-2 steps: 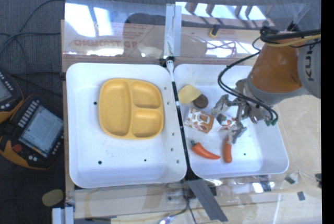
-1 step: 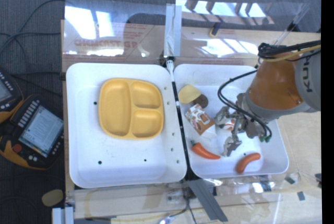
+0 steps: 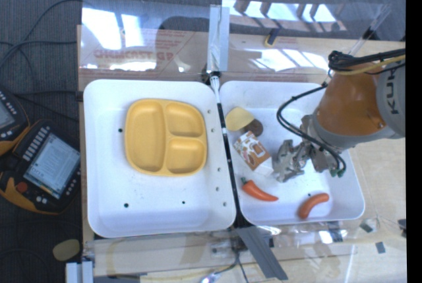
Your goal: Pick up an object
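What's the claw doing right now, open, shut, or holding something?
Claw: low in the right bin, beside the patterned box; whether it is open or shut cannot be told, and nothing is seen in its grasp.

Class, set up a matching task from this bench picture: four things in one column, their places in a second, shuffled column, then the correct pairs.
Things:
1. yellow divided tray
2. carrot
3. sausage
4. small printed box

Places:
A. right bin, near its front right corner
B. left bin, in its middle
C. right bin, just left of the gripper
D. right bin, front, near the divider

Pairs: 1-B, 2-D, 3-A, 4-C
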`<act>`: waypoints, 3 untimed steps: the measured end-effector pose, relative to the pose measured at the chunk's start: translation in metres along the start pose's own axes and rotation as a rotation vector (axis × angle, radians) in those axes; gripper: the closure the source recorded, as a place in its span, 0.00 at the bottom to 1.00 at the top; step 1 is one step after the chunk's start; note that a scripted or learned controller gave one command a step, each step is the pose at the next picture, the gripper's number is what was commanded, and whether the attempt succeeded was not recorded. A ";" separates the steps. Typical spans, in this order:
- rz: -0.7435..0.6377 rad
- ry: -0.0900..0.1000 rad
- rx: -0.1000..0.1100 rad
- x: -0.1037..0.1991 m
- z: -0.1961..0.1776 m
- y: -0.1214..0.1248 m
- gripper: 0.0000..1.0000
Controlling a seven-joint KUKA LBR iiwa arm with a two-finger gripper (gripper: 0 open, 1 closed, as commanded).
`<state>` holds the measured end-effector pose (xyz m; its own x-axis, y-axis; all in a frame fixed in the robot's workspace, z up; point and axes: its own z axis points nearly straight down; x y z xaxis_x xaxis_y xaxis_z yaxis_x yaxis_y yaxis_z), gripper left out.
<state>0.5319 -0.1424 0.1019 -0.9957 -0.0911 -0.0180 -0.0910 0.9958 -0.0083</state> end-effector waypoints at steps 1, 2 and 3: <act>-0.370 0.012 -0.013 -0.023 -0.082 0.072 1.00; -0.812 0.013 -0.018 0.026 -0.089 0.129 1.00; -1.222 0.007 -0.022 0.011 -0.121 0.153 1.00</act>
<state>0.5043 0.0097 0.2210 -0.2543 -0.9671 -0.0046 -0.9671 0.2543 0.0009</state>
